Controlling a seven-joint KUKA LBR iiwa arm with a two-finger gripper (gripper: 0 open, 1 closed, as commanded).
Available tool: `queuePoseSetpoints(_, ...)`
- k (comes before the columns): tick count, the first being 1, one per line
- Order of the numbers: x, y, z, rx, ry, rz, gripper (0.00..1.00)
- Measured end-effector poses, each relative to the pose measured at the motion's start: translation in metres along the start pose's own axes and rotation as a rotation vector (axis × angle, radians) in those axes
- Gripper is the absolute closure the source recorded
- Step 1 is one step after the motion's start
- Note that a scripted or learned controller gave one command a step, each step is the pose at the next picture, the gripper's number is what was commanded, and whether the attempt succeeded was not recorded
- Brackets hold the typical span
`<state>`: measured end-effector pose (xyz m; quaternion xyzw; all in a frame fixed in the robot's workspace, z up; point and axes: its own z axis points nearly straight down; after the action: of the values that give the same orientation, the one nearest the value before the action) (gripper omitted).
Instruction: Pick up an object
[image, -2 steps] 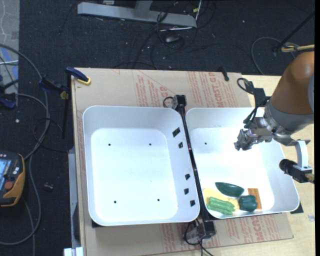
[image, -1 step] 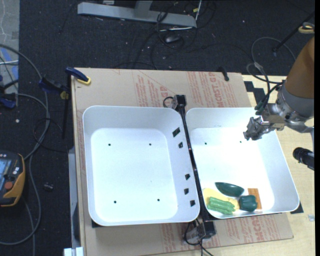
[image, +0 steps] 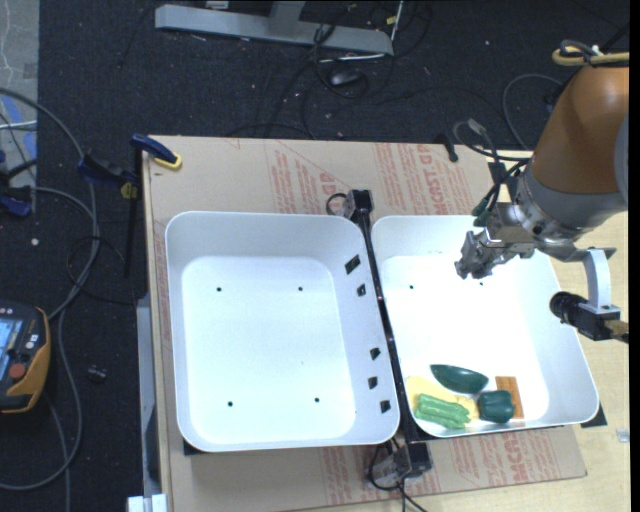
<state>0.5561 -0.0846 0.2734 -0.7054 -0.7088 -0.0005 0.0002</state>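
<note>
1. Two white bins: we see the left bin (image: 265, 330) beside the right bin (image: 480, 320).
2. We find the gripper (image: 472, 262) above the right bin's far end.
3. We see green objects (image: 455, 395) clustered at its near edge, well apart from the gripper.

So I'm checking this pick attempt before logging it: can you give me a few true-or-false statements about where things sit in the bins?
1. The green objects lie in the right bin. True.
2. The tool grips a green object. False: it hangs over the bin's far part, apart from them.
3. The objects are piled at the bin's far edge. False: they sit at its near edge.
4. A small orange block lies beside the green objects. True.
</note>
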Motion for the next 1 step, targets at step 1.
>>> queuePoseSetpoints(1,0.0501,0.0081,0.0011,0.001,0.000,0.000,1.00)
